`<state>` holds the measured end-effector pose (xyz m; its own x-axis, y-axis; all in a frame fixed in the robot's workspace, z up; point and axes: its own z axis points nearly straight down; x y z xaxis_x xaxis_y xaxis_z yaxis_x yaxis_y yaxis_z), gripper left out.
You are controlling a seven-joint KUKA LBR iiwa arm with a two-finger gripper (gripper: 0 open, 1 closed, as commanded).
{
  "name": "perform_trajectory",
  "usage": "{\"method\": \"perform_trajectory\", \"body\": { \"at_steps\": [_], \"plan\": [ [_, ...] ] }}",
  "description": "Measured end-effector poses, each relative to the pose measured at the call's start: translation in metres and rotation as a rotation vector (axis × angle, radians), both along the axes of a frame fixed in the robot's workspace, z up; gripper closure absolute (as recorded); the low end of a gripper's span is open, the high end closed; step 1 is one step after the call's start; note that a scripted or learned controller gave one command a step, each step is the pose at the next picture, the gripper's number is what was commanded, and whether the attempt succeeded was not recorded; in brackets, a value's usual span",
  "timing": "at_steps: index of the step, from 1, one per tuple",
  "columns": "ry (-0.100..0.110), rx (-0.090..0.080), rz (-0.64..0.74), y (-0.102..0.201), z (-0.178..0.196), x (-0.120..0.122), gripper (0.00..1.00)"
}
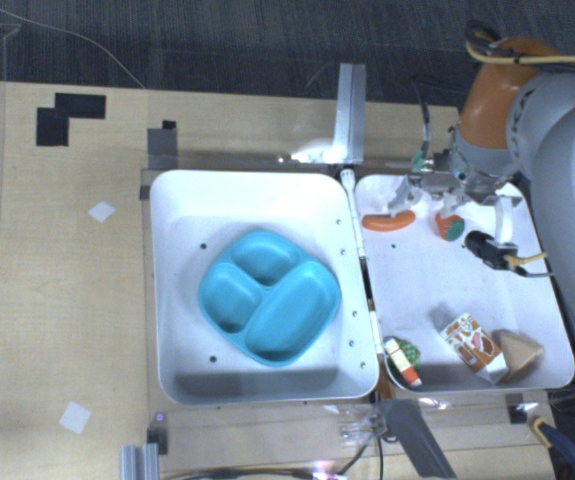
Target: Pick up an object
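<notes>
My gripper (427, 200) hangs over the far end of the right bin (422, 283), open, with nothing between its fingers. An orange sausage (389, 221) lies just below its left finger. Under its right finger sits a small red and green fruit (451, 228). Nearer the front of that bin lie a printed carton (470, 340), a brown cone-shaped piece (520, 351) and a small green, white and red item (403, 359) in the front left corner.
The left bin (182, 218) holds a blue divided plate (269, 296). A metal post (351, 118) stands behind the wall between the bins. The arm's grey body (562, 158) overhangs the right bin's far right side.
</notes>
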<state>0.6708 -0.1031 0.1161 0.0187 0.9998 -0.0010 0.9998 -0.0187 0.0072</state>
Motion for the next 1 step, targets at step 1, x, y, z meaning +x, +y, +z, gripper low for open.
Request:
{"method": "perform_trajectory", "body": {
  "at_steps": [1],
  "plan": [
    [0.002, -0.001, 0.031, -0.0393, -0.0295, -0.0004, 0.0]
  ]
}}
